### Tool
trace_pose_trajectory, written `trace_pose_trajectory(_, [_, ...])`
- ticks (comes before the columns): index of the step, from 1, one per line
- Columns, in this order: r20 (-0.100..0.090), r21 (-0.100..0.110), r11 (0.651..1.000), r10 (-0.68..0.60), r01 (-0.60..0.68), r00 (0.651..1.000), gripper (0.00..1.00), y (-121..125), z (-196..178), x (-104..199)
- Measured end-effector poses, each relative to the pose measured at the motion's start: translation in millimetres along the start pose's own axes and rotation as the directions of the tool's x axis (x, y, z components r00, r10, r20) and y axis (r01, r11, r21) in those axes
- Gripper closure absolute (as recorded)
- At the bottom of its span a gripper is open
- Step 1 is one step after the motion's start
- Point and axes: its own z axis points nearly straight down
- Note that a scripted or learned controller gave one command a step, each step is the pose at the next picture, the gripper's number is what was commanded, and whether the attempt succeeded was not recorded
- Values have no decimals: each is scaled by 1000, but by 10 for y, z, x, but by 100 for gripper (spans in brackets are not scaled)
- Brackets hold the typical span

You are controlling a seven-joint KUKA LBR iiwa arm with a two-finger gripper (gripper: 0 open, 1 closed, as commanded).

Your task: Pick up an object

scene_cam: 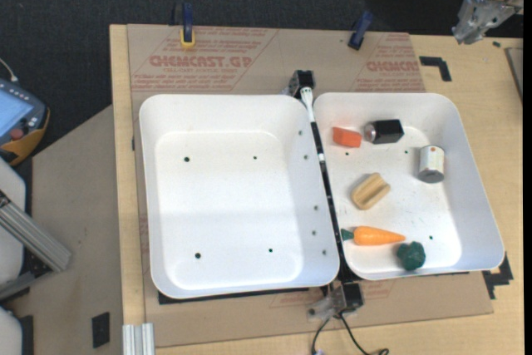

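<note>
**Operator:** Where does the gripper (485, 12) stand?

**Inspector:** It sits at the upper right corner of the view, above the bench (249, 54) and outside both bins. Whether it is open or closed cannot be told at this size and blur. Nothing is seen in it.

**Operator:** Where are the objects?

**Inspector:** All five lie in the right bin (465, 204). An orange block (347, 137) lies near the bin's upper left, with a black cylinder (383, 130) just beside it on the right. A grey cylinder (430, 163) lies to the lower right of the black one. A tan wooden block (370, 190) rests tilted near the middle. A toy carrot (376, 236) lies along the lower edge, its tip close to a dark green lump (411, 254).

**Operator:** And the left bin (166, 179)?

**Inspector:** It sits edge to edge with the right bin, on a sheet of brown cardboard (216, 54) held by two clamps (187, 22).
</note>
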Motion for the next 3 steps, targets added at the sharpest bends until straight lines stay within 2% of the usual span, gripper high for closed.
trace_pose_trajectory(1, [1, 0, 1000, 3, -3, 1000, 100, 1, 888, 230])
trace_pose_trajectory(2, [4, -14, 1000, 2, -2, 1000, 100, 17, 668, 484])
trace_pose_trajectory(3, [3, -18, 1000, -3, 3, 1000, 100, 17, 40, 1245])
